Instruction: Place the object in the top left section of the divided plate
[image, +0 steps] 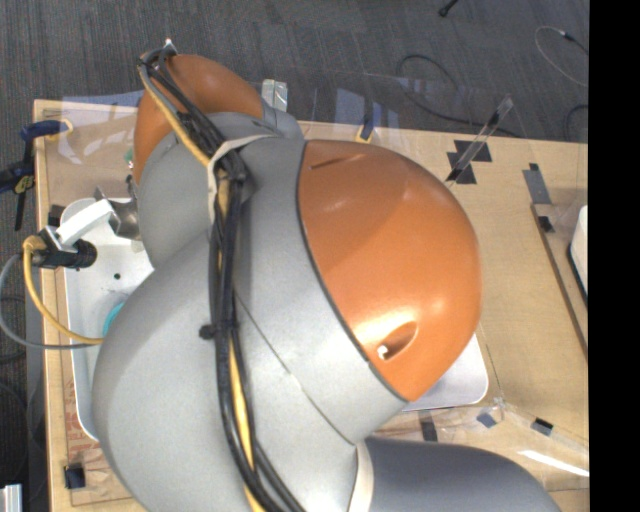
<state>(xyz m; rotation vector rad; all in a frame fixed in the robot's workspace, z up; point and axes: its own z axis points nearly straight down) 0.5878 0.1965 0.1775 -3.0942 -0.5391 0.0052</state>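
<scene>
Grip state: cannot tell, since the arm (300, 360) lies over its own working end. Object and divided plate: also cannot tell; both are presumably somewhere under the arm. Just left of the arm, a strip of the left bin (78, 330) shows, white, with a small teal patch (112, 316) at the arm's edge, too little of it to name. Past the arm's lower right, a corner of the right bin (472, 385) pokes out. The orange band (400, 270) sits atop the arm, and a black cable bundle (220, 300) runs down the grey casing. Left of the arm, a yellow cable (40, 322) loops over the table (530, 290) edge near a black clamp-like fitting (62, 256). Risks, as judgement: with the plate covered, a release could land in the wrong section or off the plate and pass unnoticed; the yellow loop lies close enough to the arm to snag on a sweep; a weak grip could drop the object into the bin. Count: one arm, two bins, one teal patch, one yellow cable, one cable bundle.
</scene>
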